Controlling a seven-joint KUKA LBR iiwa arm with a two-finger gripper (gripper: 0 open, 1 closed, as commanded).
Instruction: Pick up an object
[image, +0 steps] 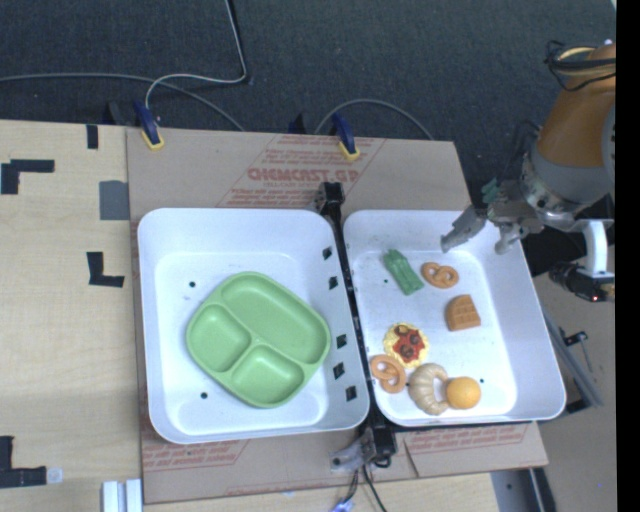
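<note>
The right bin (520, 300) holds several toy foods: a green bar (403, 271), a small pretzel (439, 274), a brown waffle square (462, 313), a yellow pizza piece with red topping (407, 343), a second pretzel (387, 373), a beige croissant (428, 388) and an orange ball (463, 393). My gripper (482, 232) hangs over the bin's far right corner, up and to the right of the small pretzel. Its fingers are spread apart with nothing between them.
The left bin (160, 260) holds a green divided plate (258, 338). Black clips run along the divider (342, 290) between the bins. Cardboard lies under both bins, with blue clamps (150, 128) and cables at the back edge.
</note>
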